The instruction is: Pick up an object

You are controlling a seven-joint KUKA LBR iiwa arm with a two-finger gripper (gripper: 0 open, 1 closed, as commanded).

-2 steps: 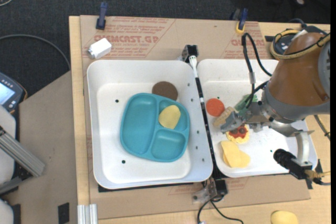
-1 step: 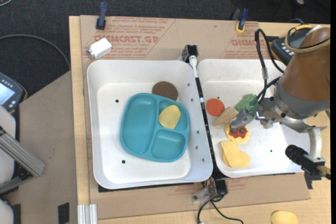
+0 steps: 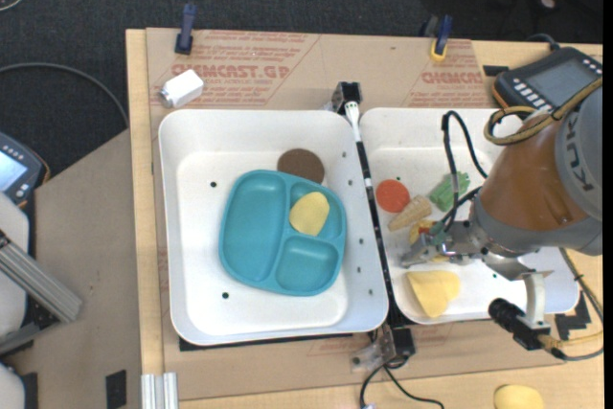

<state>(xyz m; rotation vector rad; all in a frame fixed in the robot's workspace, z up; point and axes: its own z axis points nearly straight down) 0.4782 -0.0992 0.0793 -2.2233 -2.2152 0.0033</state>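
Hovering low in the right bin (image 3: 565, 306), gripper (image 3: 428, 246) sits among toy food; can't tell its state. Yellow wedge (image 3: 433, 290) just beside it looks light, stiff, slick — grab across its flat sides.

- You look down from one fixed camera above the tabletop (image 3: 287, 62), at a slant.
- It stands back far enough to take in both bins.
- The pincer (image 3: 426, 244) sits right of centre, floor beyond it.
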